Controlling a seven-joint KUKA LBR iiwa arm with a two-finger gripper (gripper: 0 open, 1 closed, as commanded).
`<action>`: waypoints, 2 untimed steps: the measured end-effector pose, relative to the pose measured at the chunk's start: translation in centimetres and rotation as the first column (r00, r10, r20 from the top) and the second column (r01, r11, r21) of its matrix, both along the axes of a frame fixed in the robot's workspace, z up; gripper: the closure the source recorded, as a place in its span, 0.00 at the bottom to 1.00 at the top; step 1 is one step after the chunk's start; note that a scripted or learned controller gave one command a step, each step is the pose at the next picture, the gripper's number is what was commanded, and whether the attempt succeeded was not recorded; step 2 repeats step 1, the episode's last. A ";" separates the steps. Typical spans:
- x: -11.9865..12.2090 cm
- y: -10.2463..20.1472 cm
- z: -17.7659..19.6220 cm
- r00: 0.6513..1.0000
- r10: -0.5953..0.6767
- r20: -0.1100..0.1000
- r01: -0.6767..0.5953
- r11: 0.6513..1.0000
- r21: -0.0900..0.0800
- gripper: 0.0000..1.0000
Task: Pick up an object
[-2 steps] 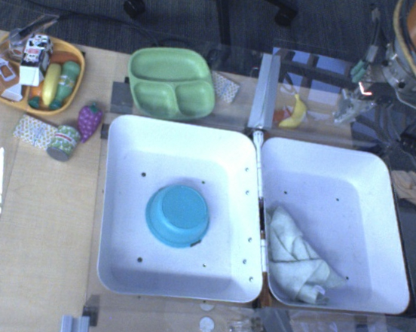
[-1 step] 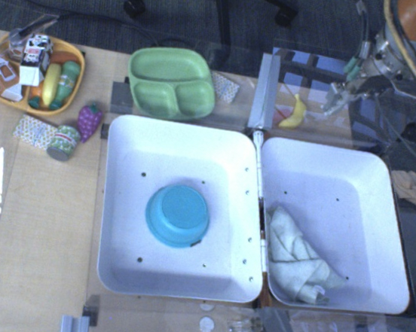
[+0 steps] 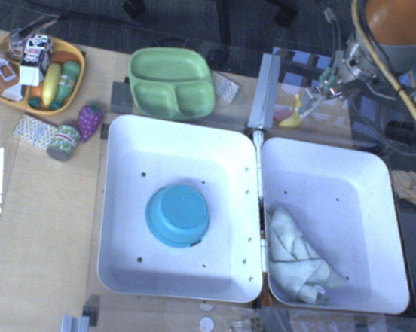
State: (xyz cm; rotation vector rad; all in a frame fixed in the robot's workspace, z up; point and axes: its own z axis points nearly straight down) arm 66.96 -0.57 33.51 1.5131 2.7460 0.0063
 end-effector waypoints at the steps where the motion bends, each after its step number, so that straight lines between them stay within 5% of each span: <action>1: -0.7 2.8 -6.3 0.990 0.143 -0.002 -0.143 0.990 0.000 1.00; 2: -0.7 2.8 -6.3 0.990 0.143 -0.002 -0.143 0.990 0.000 1.00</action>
